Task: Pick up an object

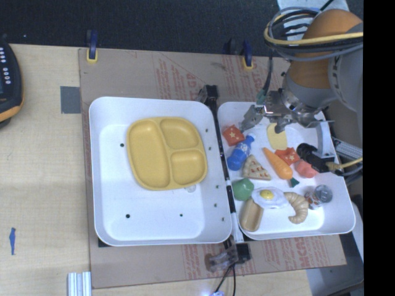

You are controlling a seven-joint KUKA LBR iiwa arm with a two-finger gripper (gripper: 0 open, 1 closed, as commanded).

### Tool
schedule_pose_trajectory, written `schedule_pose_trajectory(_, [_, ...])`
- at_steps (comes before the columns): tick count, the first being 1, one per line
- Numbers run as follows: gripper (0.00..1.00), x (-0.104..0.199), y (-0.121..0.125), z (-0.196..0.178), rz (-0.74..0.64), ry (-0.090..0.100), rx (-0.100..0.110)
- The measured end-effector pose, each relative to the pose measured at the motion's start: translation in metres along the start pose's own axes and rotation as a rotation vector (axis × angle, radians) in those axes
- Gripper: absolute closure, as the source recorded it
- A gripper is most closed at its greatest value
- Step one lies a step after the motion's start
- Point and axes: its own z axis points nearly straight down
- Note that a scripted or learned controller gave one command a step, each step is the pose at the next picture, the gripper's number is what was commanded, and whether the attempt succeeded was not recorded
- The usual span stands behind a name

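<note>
At the far left edge of the desk (43, 165) sits a dark handset with an orange rim (7, 82), and near it a grey square of tape (70, 99) is stuck to the wood. Next comes a brown cardboard sheet (154, 73), pinned at its far edge by two blue clamps (92, 45), and on it both white bins stand side by side. The left bin (111, 214) holds a yellow divided plate (166, 152), lying flat in its far half. The right bin (333, 217) carries the things to pick from, all loose on its floor. A red toy (232, 134) lies near its far left corner, with a blue bottle (238, 156) just beside it. Toward the near side come a pizza slice (256, 168), a green pepper (243, 189) and, by the near wall, a tan roll (250, 214). The claw (264, 122) hangs over the far part of this bin, between the red toy and a yellow piece (277, 137). Its fingers are spread apart and nothing sits between them. Right of the pizza slice an orange carrot (278, 163) lies at a slant, and a fried egg (267, 196) rests near the pepper. Further right are a croissant (298, 206), a red piece (307, 168) and a grey round thing (322, 194), the last two well apart from the claw. The grey arm with its orange band (327, 36) rises above the bin's far right corner.
</note>
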Motion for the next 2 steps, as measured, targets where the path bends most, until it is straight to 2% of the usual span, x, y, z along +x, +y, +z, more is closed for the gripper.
schedule_pose_trajectory(1, [0.00,-0.029,0.028,0.077,0.006,-0.001,0.016])
schedule_pose_trajectory(2, [0.00,-0.101,-0.019,0.087,0.013,-0.001,0.019])
